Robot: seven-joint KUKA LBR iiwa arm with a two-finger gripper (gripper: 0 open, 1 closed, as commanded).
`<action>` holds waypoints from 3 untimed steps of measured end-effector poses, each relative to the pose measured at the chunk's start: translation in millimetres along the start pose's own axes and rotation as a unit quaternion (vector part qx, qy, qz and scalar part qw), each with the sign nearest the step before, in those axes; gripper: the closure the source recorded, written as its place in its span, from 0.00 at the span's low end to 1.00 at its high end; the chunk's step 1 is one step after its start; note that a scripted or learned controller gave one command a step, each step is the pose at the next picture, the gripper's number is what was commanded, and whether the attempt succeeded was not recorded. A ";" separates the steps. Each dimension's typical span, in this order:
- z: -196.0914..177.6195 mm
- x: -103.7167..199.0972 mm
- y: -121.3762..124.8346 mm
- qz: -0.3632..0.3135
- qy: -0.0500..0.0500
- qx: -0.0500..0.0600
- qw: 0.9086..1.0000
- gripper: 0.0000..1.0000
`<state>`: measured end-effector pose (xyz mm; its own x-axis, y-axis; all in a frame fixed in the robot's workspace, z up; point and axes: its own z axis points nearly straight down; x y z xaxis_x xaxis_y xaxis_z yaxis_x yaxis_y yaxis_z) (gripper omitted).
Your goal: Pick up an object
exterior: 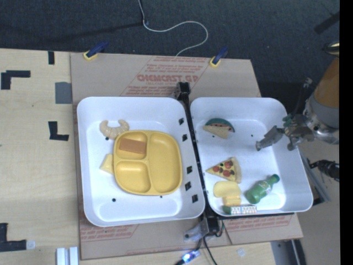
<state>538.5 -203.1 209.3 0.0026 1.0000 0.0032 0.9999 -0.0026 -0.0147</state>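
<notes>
My gripper point(278, 140) hangs over the right side of the right bin point(249, 109), and it is open with nothing between its fingers. One grey finger point(266, 139) points down and left over bare bin floor. In this bin lie a watermelon slice point(219, 128) at the back left and a pizza slice point(225, 169) in the middle. A yellow piece point(227, 191) and a green bottle point(261, 189) sit near the front. The bottle lies below the gripper, apart from it.
The left bin point(88, 192) holds a yellow divided plate point(157, 167) with a brown toast point(132, 145) in one compartment. A croissant point(113, 128) and a cheese wedge point(106, 163) lie beside the plate. A small white strip point(242, 209) rests on the right bin's front rim.
</notes>
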 end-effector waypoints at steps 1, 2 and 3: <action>-7.5 0.4 3.0 -0.002 -0.002 -0.006 1.000 0.00; 46.3 -0.9 -7.4 -0.002 -0.001 -0.004 1.000 0.00; 90.8 -3.6 -8.8 -0.002 -0.001 -0.004 1.000 0.00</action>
<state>528.3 -206.3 118.6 -0.0011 1.0000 0.0008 1.0000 0.0011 -0.0065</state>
